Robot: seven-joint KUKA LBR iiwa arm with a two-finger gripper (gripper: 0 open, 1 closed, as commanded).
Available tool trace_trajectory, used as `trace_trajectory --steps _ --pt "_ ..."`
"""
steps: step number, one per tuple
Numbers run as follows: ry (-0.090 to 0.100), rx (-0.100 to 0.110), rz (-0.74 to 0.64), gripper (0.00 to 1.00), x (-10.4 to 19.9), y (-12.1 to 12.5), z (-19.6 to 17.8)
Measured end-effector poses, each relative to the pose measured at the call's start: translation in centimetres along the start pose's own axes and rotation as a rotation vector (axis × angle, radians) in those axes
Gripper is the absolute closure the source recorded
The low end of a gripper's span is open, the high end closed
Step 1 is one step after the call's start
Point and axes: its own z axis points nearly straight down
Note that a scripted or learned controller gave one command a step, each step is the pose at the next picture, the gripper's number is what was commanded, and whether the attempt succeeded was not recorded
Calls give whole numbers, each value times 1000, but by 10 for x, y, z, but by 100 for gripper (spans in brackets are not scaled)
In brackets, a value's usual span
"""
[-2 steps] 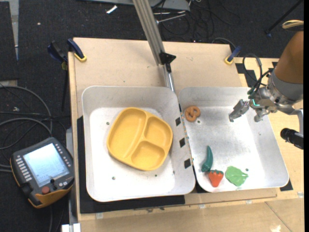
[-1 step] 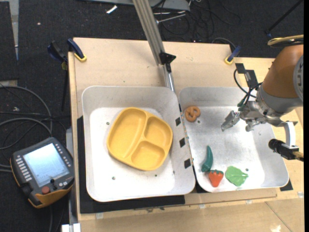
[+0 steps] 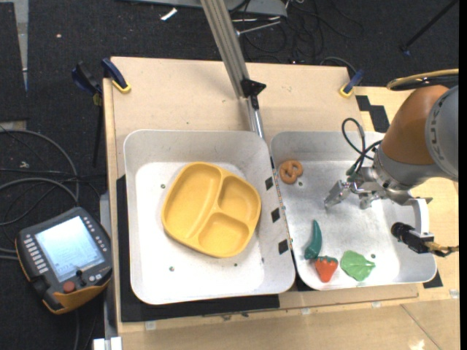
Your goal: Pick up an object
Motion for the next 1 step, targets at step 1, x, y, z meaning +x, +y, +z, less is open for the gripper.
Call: trace_trajectory --steps 1 --pt "-2 -6 0 100 0 2 -14"
